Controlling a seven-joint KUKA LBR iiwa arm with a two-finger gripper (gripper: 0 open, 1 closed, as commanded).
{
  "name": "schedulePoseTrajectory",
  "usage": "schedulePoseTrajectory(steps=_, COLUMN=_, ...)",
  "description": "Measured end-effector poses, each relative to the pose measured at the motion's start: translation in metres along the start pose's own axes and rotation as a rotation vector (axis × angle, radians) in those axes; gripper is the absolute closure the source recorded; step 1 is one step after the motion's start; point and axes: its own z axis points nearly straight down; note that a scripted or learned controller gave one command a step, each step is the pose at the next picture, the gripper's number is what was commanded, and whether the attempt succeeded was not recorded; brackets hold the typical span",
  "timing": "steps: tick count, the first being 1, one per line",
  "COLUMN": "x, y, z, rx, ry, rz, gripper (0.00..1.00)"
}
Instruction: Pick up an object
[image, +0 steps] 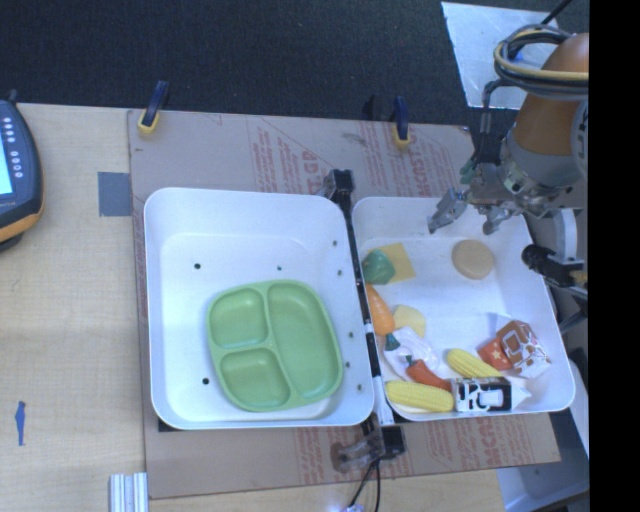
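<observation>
Two jaws (467, 213) spread wide, holding nothing, poised over right bin (560, 345) at its far edge. Approach step, by the look of it. Nearest target: tan round object (473, 259) just beside. Next: shift over it, descend, close.

Sectioned plate (274, 344) in left bin (170, 230); toy foods in right bin (556, 350).

bins: 2 (160, 300) (545, 300) | green tray: 1 (272, 345) | corn cobs: 2 (418, 397) (472, 363) | clamps: 2 (152, 108) (400, 122)
</observation>
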Motion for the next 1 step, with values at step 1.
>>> schedulePoseTrajectory(steps=1, x=0.0323, y=0.0095, z=0.0528, rx=0.004, ry=0.003, rz=-0.011, gripper=0.0)
